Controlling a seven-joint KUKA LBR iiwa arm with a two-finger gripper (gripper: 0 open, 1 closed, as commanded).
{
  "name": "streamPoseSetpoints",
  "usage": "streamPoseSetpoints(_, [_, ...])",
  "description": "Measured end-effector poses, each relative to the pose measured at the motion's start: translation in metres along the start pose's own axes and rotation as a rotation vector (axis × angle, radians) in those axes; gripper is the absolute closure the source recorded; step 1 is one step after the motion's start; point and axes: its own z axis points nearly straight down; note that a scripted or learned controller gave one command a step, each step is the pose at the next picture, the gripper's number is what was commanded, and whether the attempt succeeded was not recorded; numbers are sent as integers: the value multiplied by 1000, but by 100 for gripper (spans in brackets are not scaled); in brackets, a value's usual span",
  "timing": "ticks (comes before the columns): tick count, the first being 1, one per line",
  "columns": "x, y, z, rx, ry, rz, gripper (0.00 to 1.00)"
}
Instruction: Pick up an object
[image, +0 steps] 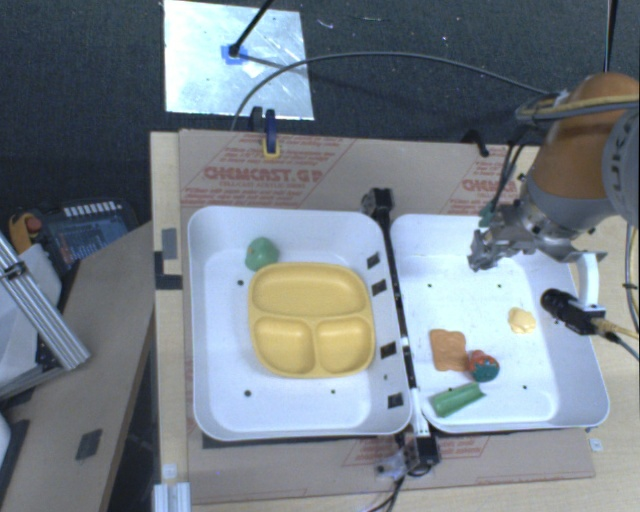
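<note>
My gripper (484, 254) hangs over the back part of the right bin (440, 250), with bare bin floor beneath it. Nearer the front of that bin lie an orange flat piece (448, 348), a small red and teal object (484, 366), a green stick-shaped piece (457, 399) and a pale yellow lump (521, 320). All of them sit well in front of the gripper and apart from it. In the left bin (205, 300) rests a yellow divided plate (308, 317) with a green round object (262, 252) just behind its left corner.
A black divider with clips (392, 300) runs between the two bins. A black cylindrical fitting (566, 310) juts over the right bin's right side. Cables trail behind the bins, and a metal plate (240, 58) lies at the back.
</note>
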Motion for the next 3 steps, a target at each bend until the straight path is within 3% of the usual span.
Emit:
streamPoseSetpoints(1, [-1, 3, -65, -4, -1, -1, 100])
streamPoseSetpoints(2, [-1, 4, -92, 2, 0, -1, 100])
streamPoseSetpoints(3, [53, 15, -73, 3, 1, -3, 100])
